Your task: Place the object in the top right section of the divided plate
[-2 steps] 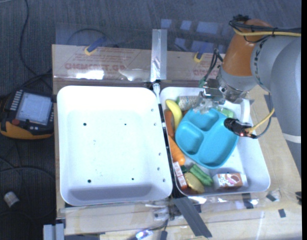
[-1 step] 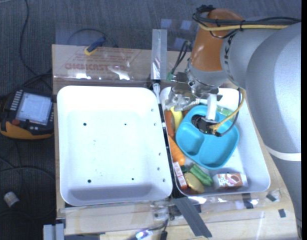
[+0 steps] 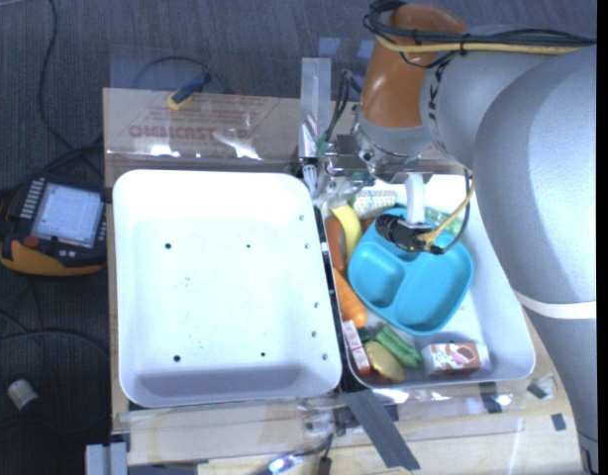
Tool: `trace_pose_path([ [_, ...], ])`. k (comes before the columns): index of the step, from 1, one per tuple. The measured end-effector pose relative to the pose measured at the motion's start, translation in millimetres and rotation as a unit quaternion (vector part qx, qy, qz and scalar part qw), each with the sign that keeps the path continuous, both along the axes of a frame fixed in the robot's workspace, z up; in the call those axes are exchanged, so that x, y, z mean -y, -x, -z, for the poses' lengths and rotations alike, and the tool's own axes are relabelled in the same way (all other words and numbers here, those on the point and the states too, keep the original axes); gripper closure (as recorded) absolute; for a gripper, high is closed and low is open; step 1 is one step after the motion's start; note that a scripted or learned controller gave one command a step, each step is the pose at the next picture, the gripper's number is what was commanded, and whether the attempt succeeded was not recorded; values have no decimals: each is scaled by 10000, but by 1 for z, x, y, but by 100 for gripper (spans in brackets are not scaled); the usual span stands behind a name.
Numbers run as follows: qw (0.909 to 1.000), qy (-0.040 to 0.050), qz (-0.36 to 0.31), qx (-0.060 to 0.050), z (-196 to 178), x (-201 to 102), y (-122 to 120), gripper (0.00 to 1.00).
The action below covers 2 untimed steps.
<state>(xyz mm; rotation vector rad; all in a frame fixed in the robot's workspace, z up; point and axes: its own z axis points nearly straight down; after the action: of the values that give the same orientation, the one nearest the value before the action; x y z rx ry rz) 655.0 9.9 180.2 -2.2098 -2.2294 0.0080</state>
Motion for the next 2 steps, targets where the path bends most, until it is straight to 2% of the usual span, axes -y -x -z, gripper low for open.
trace_pose_path([
  [1,9977,-4,673,-8,1,-25,-13,100],
  [2,9992,-1,-389,-10,48,-103,-9,100],
])
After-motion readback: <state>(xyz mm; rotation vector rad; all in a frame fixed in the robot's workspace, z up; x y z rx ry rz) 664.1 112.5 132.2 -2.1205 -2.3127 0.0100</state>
